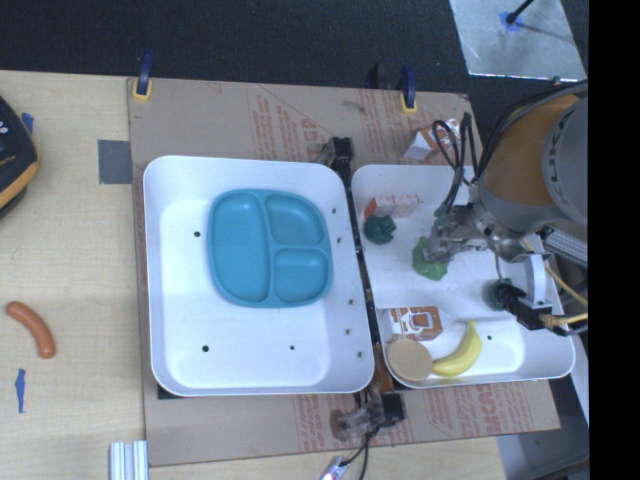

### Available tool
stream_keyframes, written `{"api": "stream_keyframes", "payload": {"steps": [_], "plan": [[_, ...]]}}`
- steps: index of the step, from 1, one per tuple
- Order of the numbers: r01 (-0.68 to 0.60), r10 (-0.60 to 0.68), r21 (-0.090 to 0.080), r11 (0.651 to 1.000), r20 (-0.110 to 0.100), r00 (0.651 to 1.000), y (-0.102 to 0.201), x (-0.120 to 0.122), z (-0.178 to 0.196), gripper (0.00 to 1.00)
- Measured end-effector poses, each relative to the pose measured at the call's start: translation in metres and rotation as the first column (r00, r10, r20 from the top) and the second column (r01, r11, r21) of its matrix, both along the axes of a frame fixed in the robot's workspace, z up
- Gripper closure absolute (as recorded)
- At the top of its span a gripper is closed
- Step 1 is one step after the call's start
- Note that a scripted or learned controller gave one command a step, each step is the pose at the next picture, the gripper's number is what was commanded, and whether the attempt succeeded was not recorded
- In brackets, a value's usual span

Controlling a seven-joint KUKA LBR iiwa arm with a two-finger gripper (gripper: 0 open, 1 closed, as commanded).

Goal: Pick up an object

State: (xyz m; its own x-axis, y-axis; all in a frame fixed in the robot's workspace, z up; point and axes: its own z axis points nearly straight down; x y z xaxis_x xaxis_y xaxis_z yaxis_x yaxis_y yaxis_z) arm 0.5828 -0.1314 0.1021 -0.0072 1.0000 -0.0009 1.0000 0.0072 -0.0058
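Claw (pixel 447 236) low in the right bin (pixel 520 363), down at a green object (pixel 430 261).

Whether it is open or closed I cannot tell, since the metal tip blurs into the wrist hardware, and nothing shows clearly gripped. The green object lies on the right bin's floor just below and left of the tip, seemingly touching it. To do this well, I judge the tip should centre over the lump, close squarely, then lift straight up. A darker green piece (pixel 380 230) sits near to the left, beside a small packet (pixel 397 205); a banana (pixel 458 353), a round tan disc (pixel 407 360) and a printed card (pixel 412 321) lie toward the near edge, well apart. Cables by the wrist crowd the approach. The left bin (pixel 180 348) holds a blue divided plate (pixel 268 246); a sausage (pixel 32 328) lies on the desk (pixel 70 248).
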Motion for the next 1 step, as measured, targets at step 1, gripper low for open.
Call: {"api": "stream_keyframes", "payload": {"steps": [1], "plan": [[0.000, 0.000, 0.000, 1.000, 0.000, 1.000, 0.0001, -0.0001, -0.0001, 0.00]]}}
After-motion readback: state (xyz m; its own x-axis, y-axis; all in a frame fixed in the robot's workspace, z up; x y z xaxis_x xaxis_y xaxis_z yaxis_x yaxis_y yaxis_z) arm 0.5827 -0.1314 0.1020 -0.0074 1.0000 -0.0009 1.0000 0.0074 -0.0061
